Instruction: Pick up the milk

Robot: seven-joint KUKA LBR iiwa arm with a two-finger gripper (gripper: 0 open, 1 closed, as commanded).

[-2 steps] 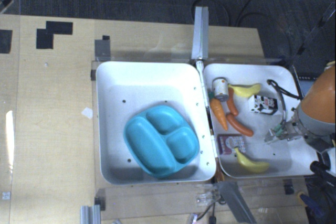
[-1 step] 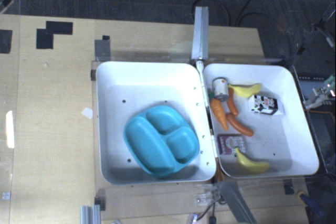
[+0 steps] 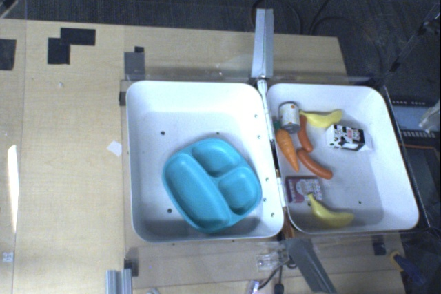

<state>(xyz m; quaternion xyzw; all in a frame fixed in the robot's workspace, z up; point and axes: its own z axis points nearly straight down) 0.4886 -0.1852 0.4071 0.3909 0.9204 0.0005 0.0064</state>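
Observation:
The milk (image 3: 346, 137) is a small white carton with black cow patches. It lies on its side in the right bin (image 3: 386, 169), in the upper right part, and nothing touches it. A yellow banana (image 3: 322, 118) lies just to its left.
Along the right bin's left side lie a tin can (image 3: 289, 116), two orange carrots (image 3: 287, 149), a red sausage (image 3: 315, 165), a purple packet (image 3: 303, 188) and a second banana (image 3: 329, 214). The left bin (image 3: 148, 148) holds a blue divided plate (image 3: 212, 182).

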